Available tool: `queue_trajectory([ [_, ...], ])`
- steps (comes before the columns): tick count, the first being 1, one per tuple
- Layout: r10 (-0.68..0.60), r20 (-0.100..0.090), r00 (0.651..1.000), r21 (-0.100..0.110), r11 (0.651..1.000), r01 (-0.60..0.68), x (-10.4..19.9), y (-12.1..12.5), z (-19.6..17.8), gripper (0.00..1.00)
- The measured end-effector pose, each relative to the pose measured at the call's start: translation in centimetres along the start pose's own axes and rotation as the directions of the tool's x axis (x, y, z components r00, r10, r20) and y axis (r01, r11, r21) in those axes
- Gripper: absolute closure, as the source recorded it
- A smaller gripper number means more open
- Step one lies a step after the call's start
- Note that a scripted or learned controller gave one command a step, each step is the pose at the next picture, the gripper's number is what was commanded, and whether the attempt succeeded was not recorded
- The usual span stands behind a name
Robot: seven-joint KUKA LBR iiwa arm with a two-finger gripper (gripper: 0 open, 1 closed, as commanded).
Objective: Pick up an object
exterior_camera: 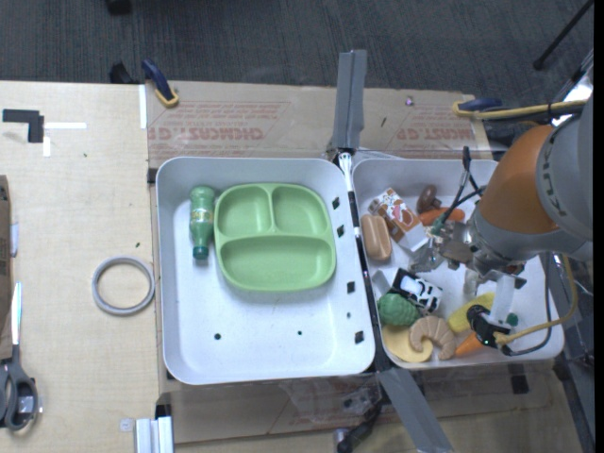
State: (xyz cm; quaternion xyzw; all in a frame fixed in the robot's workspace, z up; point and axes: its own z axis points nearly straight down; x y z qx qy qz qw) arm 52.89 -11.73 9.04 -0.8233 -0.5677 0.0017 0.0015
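The right bin (528,352) holds a pile of toy food. In it lie a hot dog bun (376,237), a small red and white carton (394,210), a black and white toy (416,291), a green broccoli piece (397,310), a croissant (430,333) and an orange carrot (468,344). My gripper (445,253) reaches down into the middle of this bin, just right of the bun and above the black and white toy. The orange-banded wrist (517,196) hides the bin's right part. I see nothing lifted clear of the pile.
The left bin (264,347) holds a green divided plate (276,236) and a green bottle (201,220). A tape ring (123,284) and scissors (17,390) lie on the bench at left. A grey post (350,102) rises behind the bins.
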Motion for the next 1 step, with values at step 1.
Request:
queue_trajectory([
  [1,-0.133,0.001,0.991,-0.004,0.991,0.133,-0.5,7.16,-5.11,0.0],
])
